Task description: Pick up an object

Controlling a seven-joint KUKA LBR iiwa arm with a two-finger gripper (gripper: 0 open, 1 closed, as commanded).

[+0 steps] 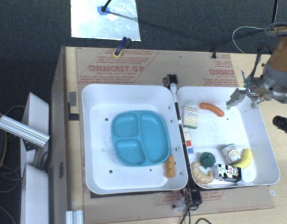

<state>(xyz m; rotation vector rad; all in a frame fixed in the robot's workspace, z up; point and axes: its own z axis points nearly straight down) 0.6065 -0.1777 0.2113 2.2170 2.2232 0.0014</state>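
You are seeing the arm [280, 64] reaching in from the right, its pincer [244, 98] hanging released, with nothing between its fingers, over the far right corner of the right bin [265, 139]. The hot dog [211, 108] is lying just left of the pincer; the banana [246, 158] is resting well apart, toward the near edge.

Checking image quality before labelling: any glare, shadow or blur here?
Camera view: even, soft light; bright glare on the foil sheet above the bench; faint shadows inside the right bin; gripper slightly blurred; small toys by the banana soft, low detail.
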